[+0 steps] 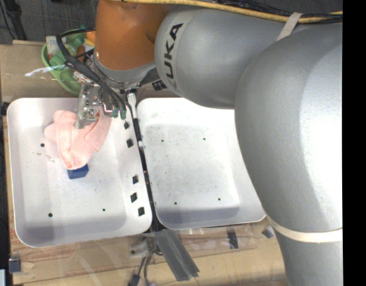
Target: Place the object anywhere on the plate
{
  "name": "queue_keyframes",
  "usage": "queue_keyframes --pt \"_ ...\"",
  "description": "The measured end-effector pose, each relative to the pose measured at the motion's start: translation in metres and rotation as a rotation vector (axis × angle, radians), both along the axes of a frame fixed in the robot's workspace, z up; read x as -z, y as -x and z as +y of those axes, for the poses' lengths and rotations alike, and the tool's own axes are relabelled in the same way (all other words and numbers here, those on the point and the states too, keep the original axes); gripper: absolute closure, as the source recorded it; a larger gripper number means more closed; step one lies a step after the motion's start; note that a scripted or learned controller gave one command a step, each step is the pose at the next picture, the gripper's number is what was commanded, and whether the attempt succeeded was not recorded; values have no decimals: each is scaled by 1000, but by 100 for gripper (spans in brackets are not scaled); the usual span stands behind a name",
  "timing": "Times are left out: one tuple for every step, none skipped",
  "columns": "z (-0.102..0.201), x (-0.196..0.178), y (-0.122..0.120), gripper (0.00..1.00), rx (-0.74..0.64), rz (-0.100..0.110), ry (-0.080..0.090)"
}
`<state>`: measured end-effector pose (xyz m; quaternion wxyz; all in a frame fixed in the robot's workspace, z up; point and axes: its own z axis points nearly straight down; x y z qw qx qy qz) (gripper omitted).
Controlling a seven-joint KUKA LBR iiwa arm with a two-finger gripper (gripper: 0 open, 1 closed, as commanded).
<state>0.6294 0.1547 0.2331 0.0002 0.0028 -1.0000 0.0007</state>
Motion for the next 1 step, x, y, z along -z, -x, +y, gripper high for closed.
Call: queue_keyframes --pt "0 0 0 0 0 -1 0"
